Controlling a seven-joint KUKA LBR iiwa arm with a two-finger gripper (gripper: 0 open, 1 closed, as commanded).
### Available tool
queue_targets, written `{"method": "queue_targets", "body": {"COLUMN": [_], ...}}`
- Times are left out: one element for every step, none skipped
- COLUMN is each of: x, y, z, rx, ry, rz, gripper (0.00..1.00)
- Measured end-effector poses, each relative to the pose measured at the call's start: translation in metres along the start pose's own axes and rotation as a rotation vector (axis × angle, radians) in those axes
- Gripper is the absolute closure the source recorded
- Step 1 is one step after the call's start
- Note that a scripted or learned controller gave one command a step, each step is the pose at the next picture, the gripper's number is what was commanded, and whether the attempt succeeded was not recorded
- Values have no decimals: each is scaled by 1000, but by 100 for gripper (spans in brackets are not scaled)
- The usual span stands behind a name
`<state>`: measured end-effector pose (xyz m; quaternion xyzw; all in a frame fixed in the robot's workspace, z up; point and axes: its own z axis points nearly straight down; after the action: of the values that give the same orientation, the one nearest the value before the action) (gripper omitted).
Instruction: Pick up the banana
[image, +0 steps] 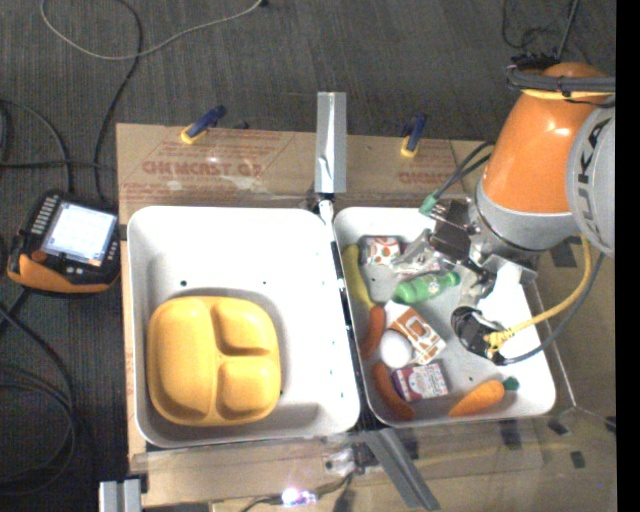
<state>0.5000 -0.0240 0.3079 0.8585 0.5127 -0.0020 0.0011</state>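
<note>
the banana lies along the right bin's left wall, beside the green bottle. i can't tell the gripper's state. it should reach left, past the bottle.

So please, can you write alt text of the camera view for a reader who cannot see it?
A grey and orange robot arm reaches from the right over the right white bin, which holds a banana along its left wall, a green bottle, an egg, a carrot and small cartons. The left bin holds a yellow divided tray.

Even overhead light, soft shadows, slightly blurry, perhaps overexposed whites
</note>
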Motion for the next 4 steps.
{"method": "queue_targets", "body": {"x": [-29,-42,-31,-16], "y": [32,124,106,142], "z": [126,138,219,222], "rx": [5,3,-8,37], "ry": [2,1,4,-2], "rz": [-61,-194,-396,-222], "gripper": [0,0,0,0]}}
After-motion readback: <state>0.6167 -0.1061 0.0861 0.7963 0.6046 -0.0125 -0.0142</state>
